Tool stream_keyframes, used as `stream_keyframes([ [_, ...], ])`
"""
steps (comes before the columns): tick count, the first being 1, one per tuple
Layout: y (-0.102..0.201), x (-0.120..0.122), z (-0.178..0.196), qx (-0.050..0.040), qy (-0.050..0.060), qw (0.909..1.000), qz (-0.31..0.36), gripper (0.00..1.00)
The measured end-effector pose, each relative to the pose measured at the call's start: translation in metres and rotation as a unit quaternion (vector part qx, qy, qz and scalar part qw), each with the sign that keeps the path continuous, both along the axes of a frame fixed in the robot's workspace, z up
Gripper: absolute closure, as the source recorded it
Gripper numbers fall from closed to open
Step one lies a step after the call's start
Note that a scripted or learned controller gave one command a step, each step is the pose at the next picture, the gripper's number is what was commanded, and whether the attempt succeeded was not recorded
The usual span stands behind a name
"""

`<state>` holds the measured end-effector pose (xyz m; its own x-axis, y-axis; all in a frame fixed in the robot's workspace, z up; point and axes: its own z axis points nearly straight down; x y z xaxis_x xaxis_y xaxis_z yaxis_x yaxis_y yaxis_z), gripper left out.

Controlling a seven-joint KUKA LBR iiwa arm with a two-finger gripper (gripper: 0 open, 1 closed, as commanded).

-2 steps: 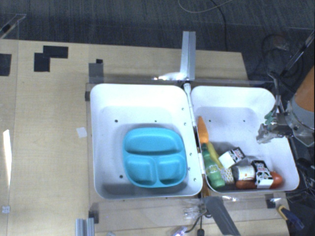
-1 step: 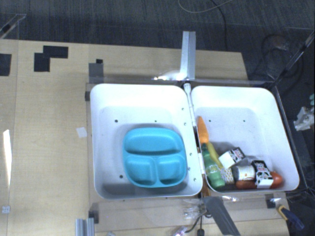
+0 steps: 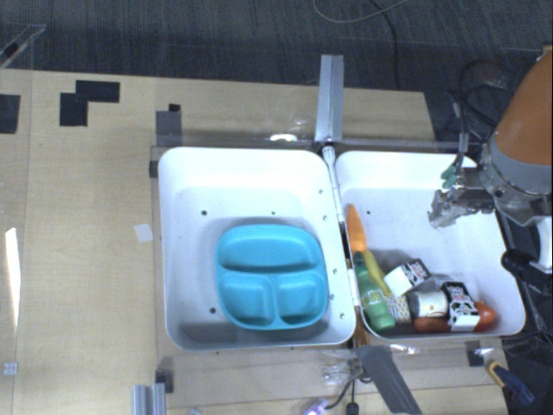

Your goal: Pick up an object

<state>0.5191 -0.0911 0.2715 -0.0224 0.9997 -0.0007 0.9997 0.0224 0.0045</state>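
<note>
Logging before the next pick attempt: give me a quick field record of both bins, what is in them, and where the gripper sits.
left bin: holds a blue divided tray
right bin: items piled along its near edge
items: orange carrot-like piece, green bottle, silver can, small white box
gripper: over the right bin's far right part, nothing visible between its fingers
gripper to pile: apart, pile lies nearer the camera

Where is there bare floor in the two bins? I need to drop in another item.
Right bin: bare far half, between the divider and the pincer; its near edge is crowded with the green bottle and can. Left bin: bare strip beyond the blue tray.
</note>
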Motion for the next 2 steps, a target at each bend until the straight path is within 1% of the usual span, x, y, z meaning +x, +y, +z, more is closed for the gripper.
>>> stream_keyframes([
  [1, -0.013, -0.031, -0.015, -0.0005, 0.0, 0.996, 0.089, 1.0],
  [2, -0.041, -0.024, -0.085, -0.0005, 0.0, 0.9857, 0.169, 1.0],
])
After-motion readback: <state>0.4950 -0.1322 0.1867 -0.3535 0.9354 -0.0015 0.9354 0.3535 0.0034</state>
